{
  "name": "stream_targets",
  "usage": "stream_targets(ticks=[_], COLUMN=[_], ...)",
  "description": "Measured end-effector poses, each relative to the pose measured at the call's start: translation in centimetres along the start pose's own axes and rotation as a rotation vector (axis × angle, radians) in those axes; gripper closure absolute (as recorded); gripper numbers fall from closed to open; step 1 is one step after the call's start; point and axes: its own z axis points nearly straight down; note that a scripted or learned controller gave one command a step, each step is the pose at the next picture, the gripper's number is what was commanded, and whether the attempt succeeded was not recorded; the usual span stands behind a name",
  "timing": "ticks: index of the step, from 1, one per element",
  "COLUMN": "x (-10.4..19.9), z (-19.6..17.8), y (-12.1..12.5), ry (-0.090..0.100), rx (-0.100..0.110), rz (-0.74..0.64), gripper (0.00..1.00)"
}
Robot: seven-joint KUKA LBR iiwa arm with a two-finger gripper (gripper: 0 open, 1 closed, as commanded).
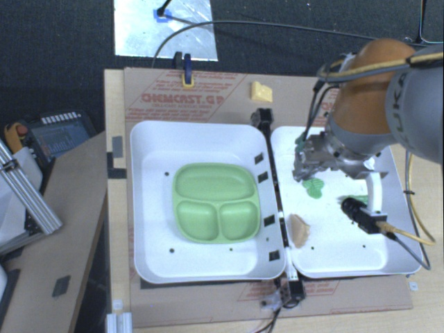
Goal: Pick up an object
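Gripper (pixel 306 170) of mine sits low in right bin (pixel 333 255), state not discernible. Small green piece (pixel 314 188) lies just beside it: judged light, probably soft; I would grasp across its middle.

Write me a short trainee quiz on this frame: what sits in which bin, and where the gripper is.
1. Which bin holds the green divided plate? A) the view's left bin B) the view's right one C) neither
2. True or false: the tan lump lies in the same bin as the plate.
3. Fill in: the gripper is over the view's ___ bin, close to a small green piece.
Key: 1 A; 2 false, it lies in the right bin; 3 right.
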Motion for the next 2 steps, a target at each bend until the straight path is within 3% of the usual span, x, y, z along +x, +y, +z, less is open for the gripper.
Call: stream_targets(ticks=[2], x=[11.1], z=[-0.8], y=[3.6], ry=[0.001], rx=[0.001], rz=[0.002], gripper=[1.0])
